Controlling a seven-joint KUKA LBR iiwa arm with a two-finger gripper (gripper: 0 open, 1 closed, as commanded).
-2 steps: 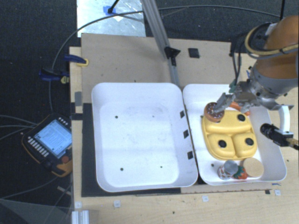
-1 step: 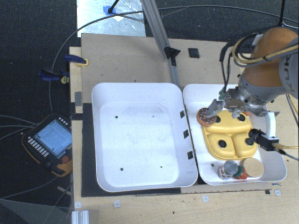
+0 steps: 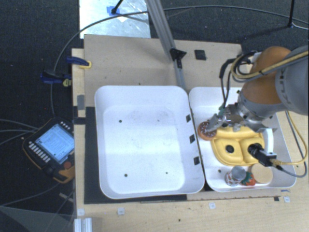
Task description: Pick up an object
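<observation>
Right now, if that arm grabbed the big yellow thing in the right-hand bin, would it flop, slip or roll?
The yellow thing looks moulded and glossy, so probably stiff rather than floppy, and perhaps slippery. It lies broad and flat in the right bin, so rolling seems unlikely. Its holes suggest hollow plastic, likely light for its size.

Evenly and brightly lit from above. Near-blown whites across the left bin, glare on the far floor patch. Soft, faint shadows. Slightly soft focus throughout, grainy dark surroundings.
</observation>
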